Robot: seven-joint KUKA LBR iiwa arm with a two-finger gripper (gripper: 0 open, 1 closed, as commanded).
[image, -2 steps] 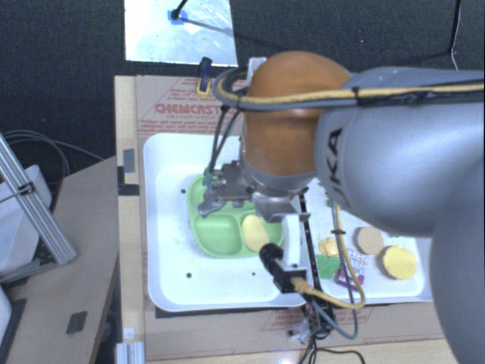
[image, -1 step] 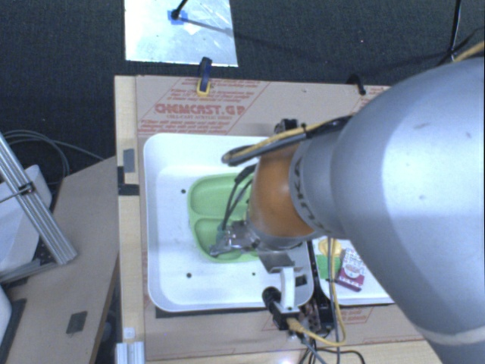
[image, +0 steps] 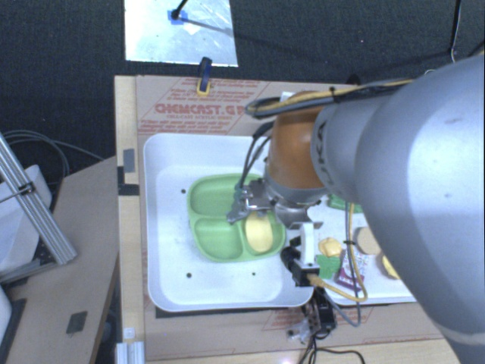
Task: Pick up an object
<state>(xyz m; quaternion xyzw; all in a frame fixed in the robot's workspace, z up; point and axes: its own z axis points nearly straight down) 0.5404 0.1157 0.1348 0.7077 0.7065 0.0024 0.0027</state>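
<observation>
Two bins on the surface | left bin (image: 163, 203) holds a green tray (image: 216, 222) with a yellow item (image: 260, 236) in its lower-right compartment | gripper (image: 246, 203) low over tray, just above the yellow item | fingers' state: cannot tell | right bin (image: 379, 298) holds small clutter.

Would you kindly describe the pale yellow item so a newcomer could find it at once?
Start at the left white bin, which holds a green divided tray. The pale yellow item lies in the tray's lower right compartment, just below the arm's wrist. It is the one rounded yellow thing on green.
</observation>
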